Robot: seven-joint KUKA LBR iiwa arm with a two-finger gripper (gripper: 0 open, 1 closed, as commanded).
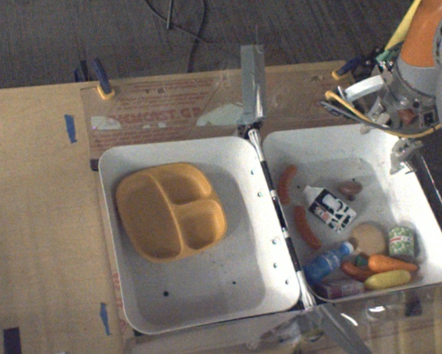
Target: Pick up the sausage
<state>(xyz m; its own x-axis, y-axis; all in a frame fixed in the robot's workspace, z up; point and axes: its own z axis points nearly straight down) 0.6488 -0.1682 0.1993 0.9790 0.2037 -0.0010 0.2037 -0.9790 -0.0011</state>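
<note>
Sausage [286, 183] lies along the right bin's [437, 212] left wall, long axis running near-to-far, well left of the pincer [404, 153] above the far right corner.

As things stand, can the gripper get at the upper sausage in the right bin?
Probably yes. The sausage lies uncovered by the right bin's left wall, apart from the milk carton. The gripper sits over the far right rim; that wall may crowd it.

The sausage [287, 183] lies in the right bin [433, 213], well left of the gripper [404, 154]. A carton [330, 208] sits between them.
</note>
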